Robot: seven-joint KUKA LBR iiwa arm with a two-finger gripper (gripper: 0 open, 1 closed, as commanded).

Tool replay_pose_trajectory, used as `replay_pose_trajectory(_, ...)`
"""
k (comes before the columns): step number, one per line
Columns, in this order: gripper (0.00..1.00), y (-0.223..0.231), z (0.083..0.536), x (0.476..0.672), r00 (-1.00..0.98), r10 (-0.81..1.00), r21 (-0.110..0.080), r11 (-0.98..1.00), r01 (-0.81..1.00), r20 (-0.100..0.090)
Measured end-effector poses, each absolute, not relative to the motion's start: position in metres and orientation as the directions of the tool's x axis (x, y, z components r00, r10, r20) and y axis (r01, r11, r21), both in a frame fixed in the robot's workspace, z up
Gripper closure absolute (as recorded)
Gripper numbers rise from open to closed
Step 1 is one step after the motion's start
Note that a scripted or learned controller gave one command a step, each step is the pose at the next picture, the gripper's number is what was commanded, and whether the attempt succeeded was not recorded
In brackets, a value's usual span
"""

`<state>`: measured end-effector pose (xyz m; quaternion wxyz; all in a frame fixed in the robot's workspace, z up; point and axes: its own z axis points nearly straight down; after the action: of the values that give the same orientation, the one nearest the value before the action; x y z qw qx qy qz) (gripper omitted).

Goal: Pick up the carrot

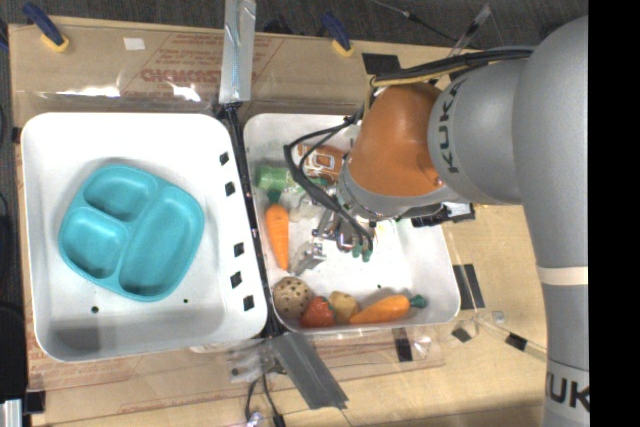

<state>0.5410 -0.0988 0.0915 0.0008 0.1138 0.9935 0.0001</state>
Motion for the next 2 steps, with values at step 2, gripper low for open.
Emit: replay_pose_trajectory(2, 1.0, -0.039, 0.194, 0.478, -1.0, 0.007, 0.0, 1.0, 0.007, -0.005)
